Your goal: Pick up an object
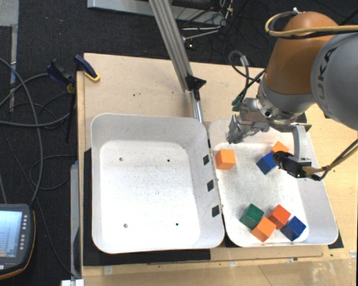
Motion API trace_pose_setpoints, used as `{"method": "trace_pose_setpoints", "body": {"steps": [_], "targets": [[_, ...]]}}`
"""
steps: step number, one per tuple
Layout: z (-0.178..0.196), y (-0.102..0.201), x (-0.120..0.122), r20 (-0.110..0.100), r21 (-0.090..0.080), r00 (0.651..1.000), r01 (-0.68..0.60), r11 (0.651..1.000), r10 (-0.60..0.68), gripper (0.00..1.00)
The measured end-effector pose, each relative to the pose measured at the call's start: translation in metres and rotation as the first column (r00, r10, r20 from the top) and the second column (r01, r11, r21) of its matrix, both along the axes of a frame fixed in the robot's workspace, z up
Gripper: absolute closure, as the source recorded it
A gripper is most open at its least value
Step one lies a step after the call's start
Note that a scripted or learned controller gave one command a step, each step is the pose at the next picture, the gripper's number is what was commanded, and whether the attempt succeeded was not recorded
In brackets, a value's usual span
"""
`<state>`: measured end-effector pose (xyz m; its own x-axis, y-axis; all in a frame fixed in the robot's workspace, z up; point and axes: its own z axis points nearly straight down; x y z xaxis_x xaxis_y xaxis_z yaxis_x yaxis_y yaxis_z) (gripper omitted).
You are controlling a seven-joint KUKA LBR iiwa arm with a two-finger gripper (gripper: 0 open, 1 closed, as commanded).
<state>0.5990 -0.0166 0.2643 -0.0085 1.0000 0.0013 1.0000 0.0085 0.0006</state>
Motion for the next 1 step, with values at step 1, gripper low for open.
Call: {"method": "trace_pose_setpoints", "body": {"steps": [1], "targets": [[-0.0207, 0.0561, 0.001, -0.004, 0.0, 1.0, 0.0, 1.0, 0.0, 1.0]]}}
